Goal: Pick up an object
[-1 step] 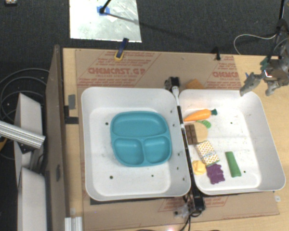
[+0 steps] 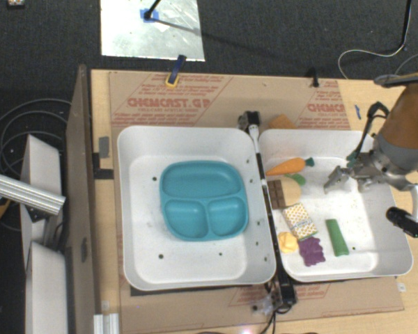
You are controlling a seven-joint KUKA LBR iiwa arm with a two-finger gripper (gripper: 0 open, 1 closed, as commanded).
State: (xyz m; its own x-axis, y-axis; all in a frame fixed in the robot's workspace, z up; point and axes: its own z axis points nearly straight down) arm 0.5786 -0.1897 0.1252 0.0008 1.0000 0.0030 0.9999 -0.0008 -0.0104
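Overhead, the gripper (image 2: 336,180) hovers with jaws apart and holding nothing over the right bin (image 2: 386,259), where the carrot (image 2: 290,165), green block (image 2: 336,236) and purple grapes (image 2: 311,250) lie untouched, so picking has not yet begun.

You are looking at dark carpet (image 2: 299,19) lying under a brown printed board (image 2: 195,99), with what may be a shiny metal sheet (image 2: 152,19) glinting beyond.
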